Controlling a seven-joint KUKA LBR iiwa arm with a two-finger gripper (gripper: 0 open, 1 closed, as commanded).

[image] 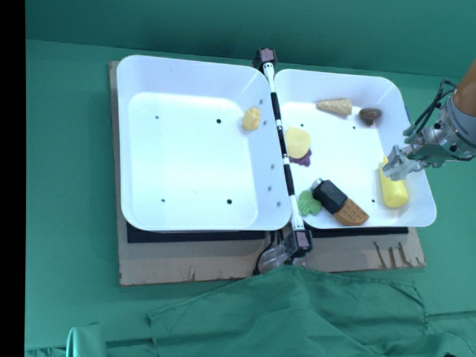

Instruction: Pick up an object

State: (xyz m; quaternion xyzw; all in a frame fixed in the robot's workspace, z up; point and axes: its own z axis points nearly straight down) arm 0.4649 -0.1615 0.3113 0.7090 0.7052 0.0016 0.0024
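Approach | We see the end effector (394, 166) above the yellow block (393, 188) in the right bin (349, 80) | positioned to grasp | finger state: we cannot tell.

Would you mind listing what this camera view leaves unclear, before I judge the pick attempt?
- Gripper: too small and blurred to tell whether it touches the yellow block under it.
- Arm: cut off by the frame's right edge.
- Purple item: mostly covered by the yellow disc.
- Right bin: its left rim is hidden behind the divider bar.
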